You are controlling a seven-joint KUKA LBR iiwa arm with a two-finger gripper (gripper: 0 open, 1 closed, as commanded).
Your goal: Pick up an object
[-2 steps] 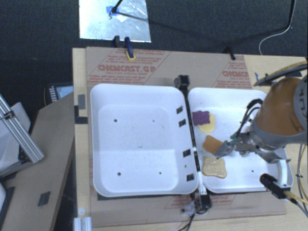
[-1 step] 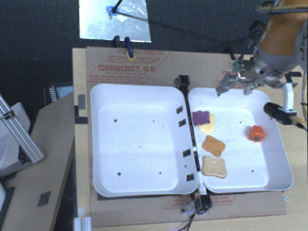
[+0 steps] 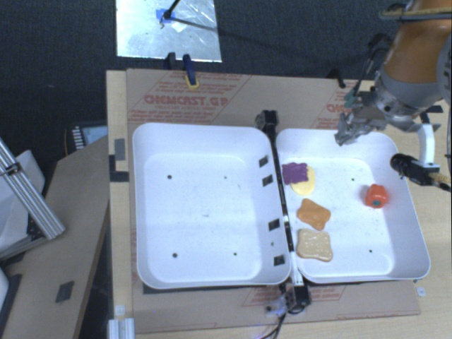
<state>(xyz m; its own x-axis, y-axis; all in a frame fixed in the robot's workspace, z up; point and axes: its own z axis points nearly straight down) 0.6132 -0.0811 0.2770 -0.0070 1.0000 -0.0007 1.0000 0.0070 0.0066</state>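
While hand [image 3: 350, 131] hovers at far rim of right bin [image 3: 413, 256], grip unclear, purple piece [image 3: 295, 171] lies apart

I'm looking at my KUKA arm [image 3: 417, 69], grey plus orange.
I'm seeing a broad glossy orange band [image 3: 422, 44] wrapping the rounded body above a pale grey wrist ring [image 3: 406, 99]. Thin dark cables [image 3: 369, 56] are trailing along its side to a small, angular, grey metal gripper [image 3: 347, 134].
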